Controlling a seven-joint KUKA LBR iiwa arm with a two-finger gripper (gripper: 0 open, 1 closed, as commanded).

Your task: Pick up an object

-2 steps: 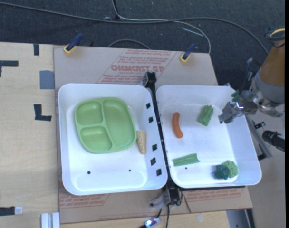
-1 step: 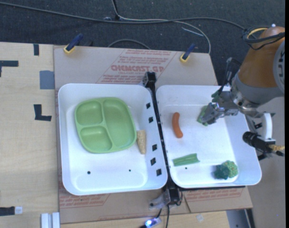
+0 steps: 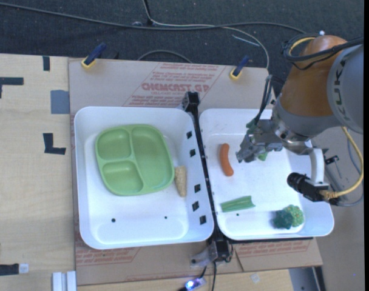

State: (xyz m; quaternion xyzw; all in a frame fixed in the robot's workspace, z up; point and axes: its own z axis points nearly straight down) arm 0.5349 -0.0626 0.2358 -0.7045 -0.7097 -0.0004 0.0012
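Biggest thing in your shot was the arm [image 3: 321,83], coming in from the right of the frame and hanging over the right bin [image 3: 306,228]. Next to it, the left bin [image 3: 93,223] took up the middle-left, with a green divided plate [image 3: 134,159] sitting in it and a little corn cob [image 3: 181,180] lying just off the plate's right edge.

The claw [image 3: 250,150] sat over the upper middle of the right bin, just right of the sausage [image 3: 226,160]. It was dark and blurry there, so I honestly can't tell how it was set, and nothing I could see was held in it.

Your pickable stuff in that bin: the sausage near the left wall, a green bean [image 3: 236,204] lower down in the middle, and a broccoli piece [image 3: 287,217] in the lower right corner.

What I'd worry about: the claw looked beside the sausage, not over it. If you dropped straight down from there, you'd probably clip one end and roll it toward the divider, or just close on air. It's small and round too, so a slightly off grab could squirt it out.
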